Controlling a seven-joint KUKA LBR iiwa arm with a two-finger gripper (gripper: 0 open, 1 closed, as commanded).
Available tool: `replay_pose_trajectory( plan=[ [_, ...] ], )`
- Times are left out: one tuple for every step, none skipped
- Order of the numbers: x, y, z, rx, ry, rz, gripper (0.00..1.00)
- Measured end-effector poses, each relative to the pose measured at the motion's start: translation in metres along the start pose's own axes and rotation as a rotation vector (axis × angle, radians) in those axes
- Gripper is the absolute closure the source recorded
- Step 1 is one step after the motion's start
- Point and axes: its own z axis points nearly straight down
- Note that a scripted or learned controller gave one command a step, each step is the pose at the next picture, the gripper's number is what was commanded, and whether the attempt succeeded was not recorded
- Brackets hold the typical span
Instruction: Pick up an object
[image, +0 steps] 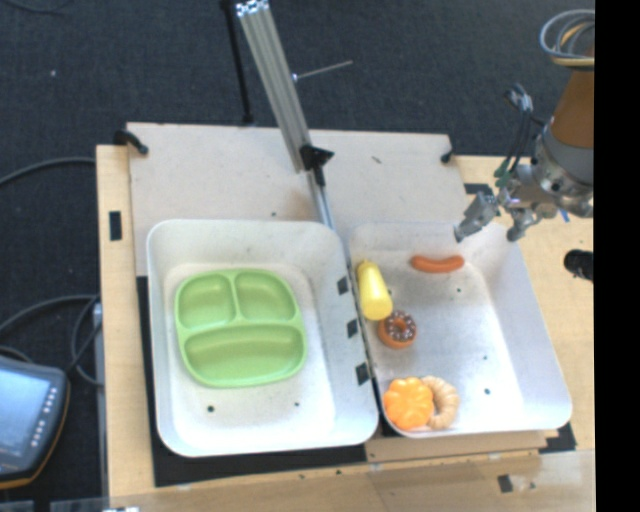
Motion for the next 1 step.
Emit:
replay_pose_trajectory(
  plan=[
    [0.0053, -0.0773, 0.0368, 0.006, 0.004, 0.007, 0.00]
  ],
)
